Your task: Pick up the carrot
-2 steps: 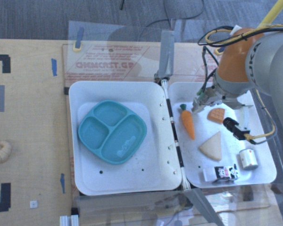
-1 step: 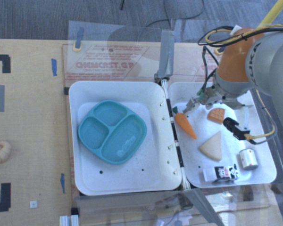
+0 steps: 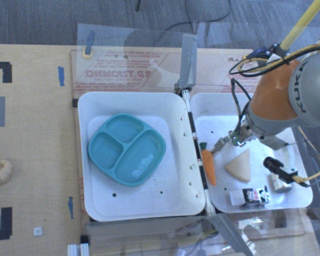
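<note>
- Two white bins sat side by side on the wooden surface (image 3: 32, 121): the left bin (image 3: 96, 196) and the right bin (image 3: 298, 199).
- In the left bin lay a blue plate (image 3: 127, 149) with three parts. It had nothing to do with the job.
- In the right bin lay the carrot (image 3: 208, 166). It was right up against the left wall of that bin, beside the rail where the two bins met. Its green top pointed away, toward the far side, and its orange tip pointed toward the near side.
- That spot looked tricky, I think, because the wall left little room on one side of the carrot.
- The gripper (image 3: 232, 139) hung low over the right bin, close to the carrot's green top but not touching it. The grey arm with the orange band (image 3: 274, 97) reached in from the right so it could get there.
- I could not tell if the jaws were apart or together; they were too small and dark to make out. Nothing showed between them.
- Just beside the carrot lay a pale wedge (image 3: 240, 166), like a piece of cheese. A small black and white thing (image 3: 254, 195) lay near the front of the bin.
- A toy croissant (image 3: 0, 173) lay far off on the surface, at the left.
- The carrot was not picked up yet.
</note>
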